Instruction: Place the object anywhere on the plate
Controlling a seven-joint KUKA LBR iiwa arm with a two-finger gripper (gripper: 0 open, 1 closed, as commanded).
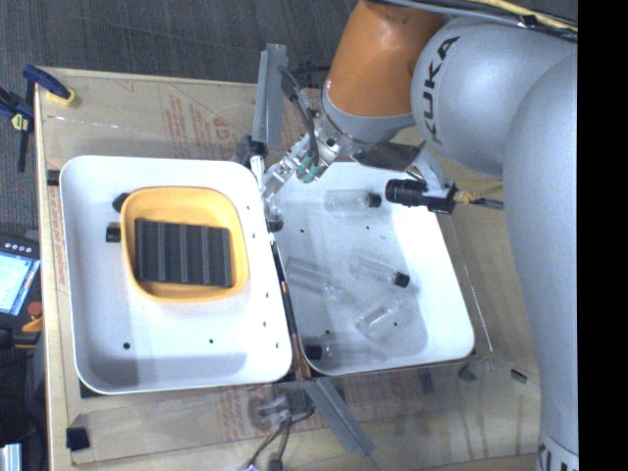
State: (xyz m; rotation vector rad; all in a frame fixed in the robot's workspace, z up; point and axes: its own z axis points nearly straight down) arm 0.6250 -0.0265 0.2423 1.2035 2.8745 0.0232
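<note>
A yellow plate (pixel 186 200) with a dark ridged grey centre lies in the left bin (pixel 147 361). Several clear plastic tubes with black caps lie in the right bin (pixel 442 332): one near the back (pixel 348 202), one in the middle (pixel 378 266), one at the left (pixel 312 278) and one toward the front (pixel 378 317). My gripper (pixel 277 178) hangs over the back left corner of the right bin, close to the wall between the bins. It is left of the rear tube, and I see nothing held in it.
The big grey arm with its orange band (pixel 378 57) covers the back right of the scene. A black cylinder (pixel 420 194) juts over the right bin's back edge. A small black piece (pixel 314 349) lies at that bin's front left. A blue clamp (pixel 44 84) sits on the bench's back left.
</note>
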